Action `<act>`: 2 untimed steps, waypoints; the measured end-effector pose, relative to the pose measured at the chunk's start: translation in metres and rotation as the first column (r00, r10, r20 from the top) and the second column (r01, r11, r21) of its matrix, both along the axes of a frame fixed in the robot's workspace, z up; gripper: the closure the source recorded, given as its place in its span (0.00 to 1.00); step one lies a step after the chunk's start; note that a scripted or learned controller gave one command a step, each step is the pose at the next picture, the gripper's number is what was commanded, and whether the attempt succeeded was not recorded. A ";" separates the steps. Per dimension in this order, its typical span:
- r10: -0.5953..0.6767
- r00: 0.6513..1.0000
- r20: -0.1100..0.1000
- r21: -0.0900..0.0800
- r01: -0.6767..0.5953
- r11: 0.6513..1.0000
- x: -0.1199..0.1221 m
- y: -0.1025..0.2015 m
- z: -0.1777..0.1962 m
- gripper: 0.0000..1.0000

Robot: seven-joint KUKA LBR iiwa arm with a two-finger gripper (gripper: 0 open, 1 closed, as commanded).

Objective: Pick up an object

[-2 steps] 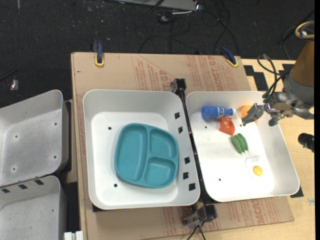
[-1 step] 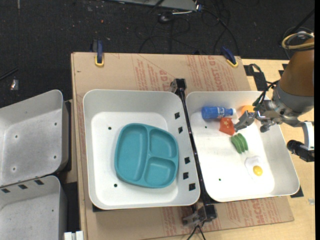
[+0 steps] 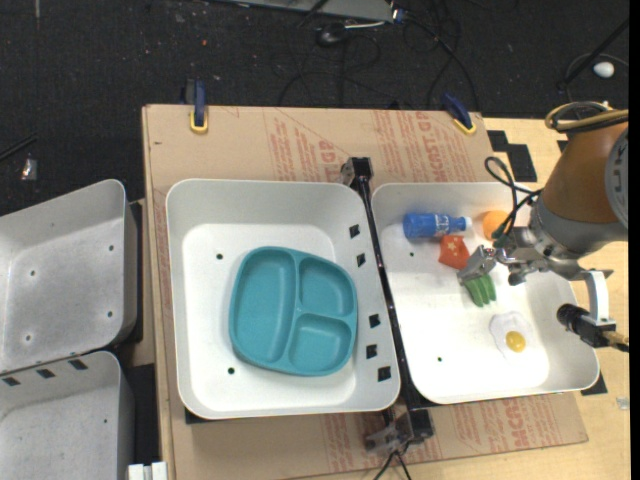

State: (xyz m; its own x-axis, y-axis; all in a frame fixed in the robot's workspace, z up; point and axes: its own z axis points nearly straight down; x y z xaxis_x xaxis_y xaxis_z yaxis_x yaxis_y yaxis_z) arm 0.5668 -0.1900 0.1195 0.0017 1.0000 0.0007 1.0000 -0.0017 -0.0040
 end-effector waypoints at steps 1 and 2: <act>0.001 1.000 0.002 -0.001 -0.001 1.000 0.000 0.001 -0.029 0.00; 0.001 1.000 0.004 -0.001 -0.001 1.000 0.000 0.001 -0.017 1.00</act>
